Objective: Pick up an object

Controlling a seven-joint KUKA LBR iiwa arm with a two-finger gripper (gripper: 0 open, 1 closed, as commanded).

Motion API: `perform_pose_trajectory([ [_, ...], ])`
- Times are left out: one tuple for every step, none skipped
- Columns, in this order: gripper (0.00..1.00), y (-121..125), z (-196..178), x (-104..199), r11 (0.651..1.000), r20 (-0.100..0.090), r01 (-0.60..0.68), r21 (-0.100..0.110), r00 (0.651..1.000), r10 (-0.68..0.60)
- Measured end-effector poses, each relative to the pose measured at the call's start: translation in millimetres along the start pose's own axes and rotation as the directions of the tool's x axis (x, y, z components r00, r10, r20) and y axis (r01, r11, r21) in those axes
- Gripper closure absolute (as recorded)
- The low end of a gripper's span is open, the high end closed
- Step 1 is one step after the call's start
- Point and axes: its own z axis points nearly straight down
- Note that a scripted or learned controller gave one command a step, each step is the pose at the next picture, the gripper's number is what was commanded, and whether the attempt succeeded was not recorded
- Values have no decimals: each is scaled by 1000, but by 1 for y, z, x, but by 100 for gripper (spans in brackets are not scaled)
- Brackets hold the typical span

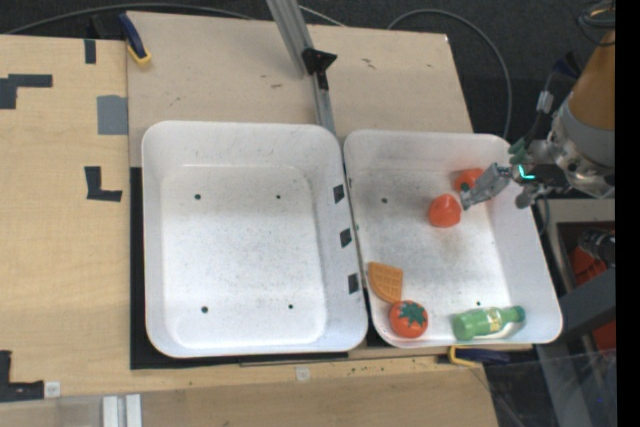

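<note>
So the gripper (pixel 484 187) is hanging over the upper right part of the right bin (pixel 420 155), coming in from the right side, with the grey arm (pixel 585 140) and its orange band just off the bin's right rim. Honestly I can't tell from this angle whether the jaws are apart or closed, the tip is just a small grey blur, and nothing is clearly sitting between them. Right at the tip there are two red-orange round things: one ball (pixel 445 211) sits just below and to the left of the jaws, pretty much touching the tip, and a second red-orange thing (pixel 468 179) is partly hidden right behind the jaws, so I can't say exactly what it is or whether it's touching. Well below the jaws, along the bin's bottom edge, there's one tomato (pixel 408 318) with a green top, one orange wedge-shaped piece (pixel 386 279) just above it, and one green bottle (pixel 487 322) lying on its side toward the bottom right corner. So that's five things in the right bin: two red-orange round ones up by the jaws, plus a tomato, a wedge and a bottle down low and well apart from the jaws. The left bin (pixel 160 215) sits far to the left of the jaws, side by side with the right one. A metal pole (pixel 285 0) slants in from the top, up and left of the jaws.
</note>
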Motion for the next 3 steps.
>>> perform_pose_trajectory([
  [0, 1, -2, 0, 1000, 1, 1, -4, 1000, -1],
  [0, -3, 42, 0, 1000, 1, 0, 1, 1000, 0],
  [0, -9, 87, -1, 1000, 0, 0, 2, 1000, 0],
])
